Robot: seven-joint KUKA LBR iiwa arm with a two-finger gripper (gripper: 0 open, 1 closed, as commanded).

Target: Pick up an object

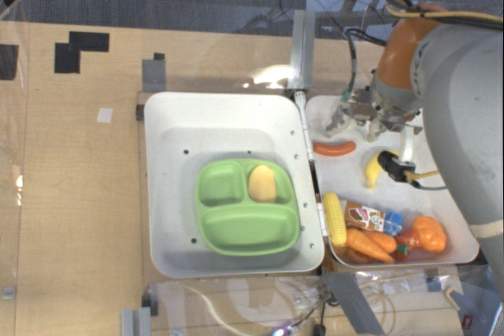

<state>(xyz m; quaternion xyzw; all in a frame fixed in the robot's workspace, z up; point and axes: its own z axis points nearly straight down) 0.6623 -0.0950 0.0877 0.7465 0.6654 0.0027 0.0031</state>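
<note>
The two-finger gripper (356,124) is hovering with its jaws spread and holding nothing, in the right white bin (465,249). Just below the jaws a red plastic sausage (335,147) is lying; a yellow plastic banana (372,171) is lying further down-right.

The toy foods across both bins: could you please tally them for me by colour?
Yellow: 3 (lemon on the green tray, banana, corn)
Orange: 2 (carrot, pepper)
Red: 1 (sausage)
Multicoloured: 1 (carton)
Total: 7
</note>
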